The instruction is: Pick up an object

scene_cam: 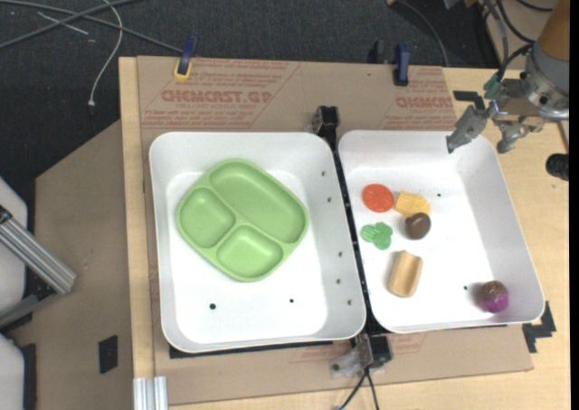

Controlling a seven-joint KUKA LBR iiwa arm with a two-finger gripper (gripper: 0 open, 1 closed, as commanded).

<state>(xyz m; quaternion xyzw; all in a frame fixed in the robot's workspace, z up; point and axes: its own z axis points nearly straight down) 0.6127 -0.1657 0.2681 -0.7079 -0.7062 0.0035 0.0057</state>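
Here my gripper (484,130) hangs with fingers spread and nothing between them, above the right bin's (516,218) far rim, well apart from the purple object (493,296).

Two white bins sit side by side on the tabletop (90,218). The left bin (181,309) holds a green plate (242,219) with three sections. The right bin (452,295) holds small toy foods: an orange round piece (378,198), a yellow block (412,204) touching a brown ball (417,225), a green leafy piece (377,235), a tan roll (404,273) and a purple ball (492,296) near the front right corner. The gripper (486,132) hangs over the far right corner of the right bin, its two fingers (463,132) spread apart with nothing between them.
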